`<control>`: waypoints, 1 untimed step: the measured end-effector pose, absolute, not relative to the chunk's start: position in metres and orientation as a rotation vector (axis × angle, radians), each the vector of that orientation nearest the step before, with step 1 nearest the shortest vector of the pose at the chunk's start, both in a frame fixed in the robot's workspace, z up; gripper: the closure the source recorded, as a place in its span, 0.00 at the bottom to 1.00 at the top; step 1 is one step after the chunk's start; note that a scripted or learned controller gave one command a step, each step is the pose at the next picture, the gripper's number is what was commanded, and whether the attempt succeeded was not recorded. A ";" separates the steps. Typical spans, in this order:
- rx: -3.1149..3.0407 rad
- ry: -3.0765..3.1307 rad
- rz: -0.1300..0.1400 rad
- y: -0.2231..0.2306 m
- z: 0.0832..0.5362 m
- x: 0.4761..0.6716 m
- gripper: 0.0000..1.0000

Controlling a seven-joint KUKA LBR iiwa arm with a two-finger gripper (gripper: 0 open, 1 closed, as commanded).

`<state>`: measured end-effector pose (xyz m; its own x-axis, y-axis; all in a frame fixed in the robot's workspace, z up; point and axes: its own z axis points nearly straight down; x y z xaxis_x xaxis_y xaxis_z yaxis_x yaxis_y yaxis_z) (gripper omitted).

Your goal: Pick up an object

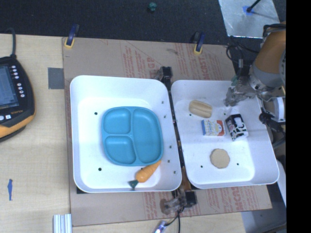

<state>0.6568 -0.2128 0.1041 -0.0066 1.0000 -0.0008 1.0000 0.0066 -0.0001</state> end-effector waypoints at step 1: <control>2.213 2.230 -0.002 -0.213 0.104 0.657 0.00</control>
<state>0.6567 -0.2127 0.1039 -0.0074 1.0000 -0.0008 1.0000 0.0074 -0.0007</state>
